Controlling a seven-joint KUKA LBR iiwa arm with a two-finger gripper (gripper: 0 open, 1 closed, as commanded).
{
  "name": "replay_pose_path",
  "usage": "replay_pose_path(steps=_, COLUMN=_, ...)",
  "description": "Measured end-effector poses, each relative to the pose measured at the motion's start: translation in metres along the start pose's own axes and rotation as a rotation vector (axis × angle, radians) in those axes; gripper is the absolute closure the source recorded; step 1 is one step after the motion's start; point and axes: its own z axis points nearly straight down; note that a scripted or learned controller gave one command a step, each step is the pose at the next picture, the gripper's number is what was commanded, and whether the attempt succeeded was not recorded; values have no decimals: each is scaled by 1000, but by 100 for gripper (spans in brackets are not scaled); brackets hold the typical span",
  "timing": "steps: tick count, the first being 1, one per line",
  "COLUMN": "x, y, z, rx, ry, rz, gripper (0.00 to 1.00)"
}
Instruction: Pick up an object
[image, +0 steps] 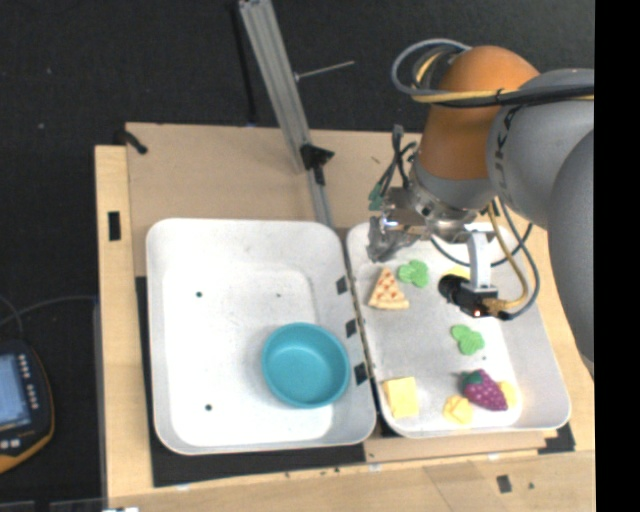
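My gripper (383, 246) hangs over the far left part of the right bin (530, 350), just above a pizza-slice toy (387, 291). A green leafy toy (413, 272) lies right beside the slice. Further toward the front lie another green piece (467, 339), a purple grape bunch (484, 389), a small yellow piece (457, 408) and a pale yellow block (401, 396). Nothing shows between the fingers.
A teal bowl (304, 364) sits in the left bin (200, 260) near its front right. A grey metal pole (285, 100) slants up behind the bins. The arm's orange band (470, 110) and grey body loom over the right bin's far side.
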Motion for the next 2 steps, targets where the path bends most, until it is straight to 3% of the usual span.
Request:
replay_pose_path(steps=1, x=49, y=-6, z=-5, rx=3, ry=1, rz=0, gripper=100)
replay_pose_path(steps=2, x=98, y=10, z=-6, rx=4, ry=-1, rz=5, gripper=100)
